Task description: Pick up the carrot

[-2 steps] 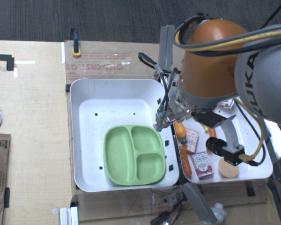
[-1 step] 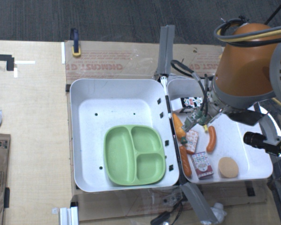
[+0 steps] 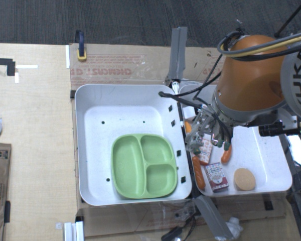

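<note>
bins: 2, side by side | left bin point(image 3: 90, 144): 1 green tray point(image 3: 144, 165), three compartments | right bin point(image 3: 271, 159): 1 tan disc point(image 3: 245, 179) at 5 o'clock, 1 carton point(image 3: 216, 176) at 6, 1 carrot point(image 3: 196, 170) at 7 along the left wall, partly hidden | gripper point(image 3: 210, 134) over bin's left; finger spread unreadable | arm covers bin's far half
</note>
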